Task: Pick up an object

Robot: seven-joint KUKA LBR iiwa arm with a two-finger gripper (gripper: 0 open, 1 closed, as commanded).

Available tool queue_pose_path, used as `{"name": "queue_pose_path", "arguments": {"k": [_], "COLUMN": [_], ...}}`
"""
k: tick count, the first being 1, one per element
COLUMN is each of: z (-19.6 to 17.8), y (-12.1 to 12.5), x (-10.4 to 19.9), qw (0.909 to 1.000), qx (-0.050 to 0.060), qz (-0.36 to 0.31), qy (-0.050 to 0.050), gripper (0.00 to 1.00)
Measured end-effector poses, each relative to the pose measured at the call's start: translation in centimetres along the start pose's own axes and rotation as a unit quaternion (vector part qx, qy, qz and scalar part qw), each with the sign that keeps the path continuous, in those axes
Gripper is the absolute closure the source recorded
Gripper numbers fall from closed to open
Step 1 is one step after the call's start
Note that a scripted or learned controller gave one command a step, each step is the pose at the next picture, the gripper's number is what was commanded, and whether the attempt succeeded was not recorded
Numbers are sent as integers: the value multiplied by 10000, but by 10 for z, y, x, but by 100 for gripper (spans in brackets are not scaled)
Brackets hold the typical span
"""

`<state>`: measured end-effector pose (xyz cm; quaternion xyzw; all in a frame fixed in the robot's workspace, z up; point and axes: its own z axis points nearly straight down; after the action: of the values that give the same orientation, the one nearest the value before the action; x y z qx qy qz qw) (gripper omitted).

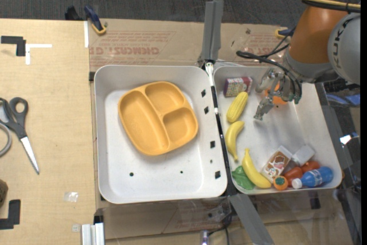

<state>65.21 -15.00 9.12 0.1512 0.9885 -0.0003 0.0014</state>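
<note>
So the arm (321, 37) comes in from the upper right, orange band up top, and bends down over the right bin (321, 129). The tool (265, 107) hangs low over the upper middle of that bin, tilted so its tips point down and to the left. Can't tell if its two tips are spread or pressed together, the metal bits blur into each other from this angle. Nothing visibly sits between them.

Stuff in the right bin: a small purple box (236, 86) at the top left corner, a corn cob (237, 107) just below it, then two bananas, a small banana (233, 138) mid left and a bigger banana (254, 170) lower down, touching a green leafy thing (242, 179). A snack packet (276, 164), a white block (303, 154) and a blue bottle (312, 177) crowd the bottom right corner. The corn cob is the closest thing to the tool, just to its left, not touching.

The left bin (109, 140) holds a yellow divided plate (158, 117). Scissors (20, 129) lie on the worktop (46, 181) well to the left.
</note>
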Motion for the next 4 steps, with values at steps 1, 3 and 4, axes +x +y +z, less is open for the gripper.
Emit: {"name": "queue_pose_path", "arguments": {"k": [1,3,4], "z": [-8,3,2], "y": [1,33,41], "x": [-1,14,31], "qw": [10000,9998,9912], "qx": [3,9,7], "qz": [-13,154,1323], "qy": [-13,80,25], "gripper": [100,0,0]}}
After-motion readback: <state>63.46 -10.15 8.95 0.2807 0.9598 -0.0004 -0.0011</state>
